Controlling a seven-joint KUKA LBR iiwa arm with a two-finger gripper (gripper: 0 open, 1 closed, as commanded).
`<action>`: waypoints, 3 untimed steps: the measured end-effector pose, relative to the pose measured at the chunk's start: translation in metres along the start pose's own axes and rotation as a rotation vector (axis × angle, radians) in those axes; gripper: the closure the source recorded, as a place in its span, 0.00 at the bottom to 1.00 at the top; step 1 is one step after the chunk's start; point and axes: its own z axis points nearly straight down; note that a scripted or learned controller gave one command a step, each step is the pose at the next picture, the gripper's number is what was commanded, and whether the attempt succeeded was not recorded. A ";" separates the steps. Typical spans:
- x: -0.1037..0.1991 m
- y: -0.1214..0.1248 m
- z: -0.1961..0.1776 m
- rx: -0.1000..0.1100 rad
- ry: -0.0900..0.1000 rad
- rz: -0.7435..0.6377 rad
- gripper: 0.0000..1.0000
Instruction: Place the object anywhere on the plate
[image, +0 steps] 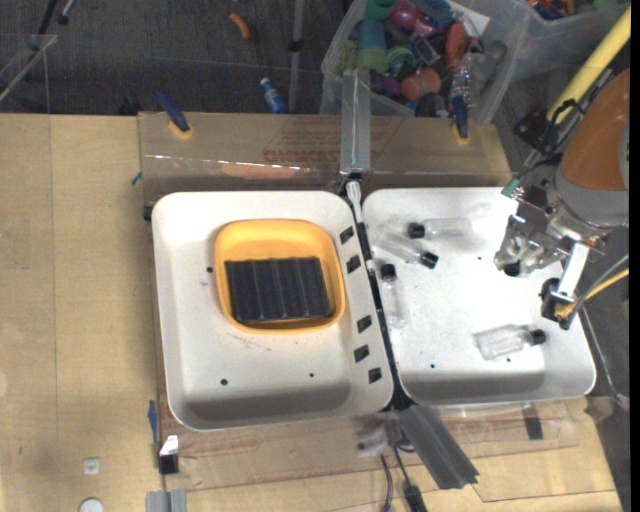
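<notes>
Bench, two white bins; plate (278, 274) at nine o'clock.
Your gripper (535, 268), grip unreadable, hovers; drop squarely over the vial (508, 341) at six.

An orange plate (277, 240) bearing a dark ridged block (277, 289) sits in the left bin (190, 380).

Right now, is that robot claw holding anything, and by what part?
It cannot be told. The gripper hangs over the right bin, and nothing shows between its fingers. The clear bottles, such as the nearest bottle, lie on the bin floor apart from it.
</notes>
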 end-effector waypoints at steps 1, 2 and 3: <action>0.035 0.036 0.004 -0.004 0.000 -0.121 1.00; 0.066 0.047 0.007 -0.005 0.000 -0.246 1.00; 0.066 0.047 0.007 -0.005 0.000 -0.246 0.00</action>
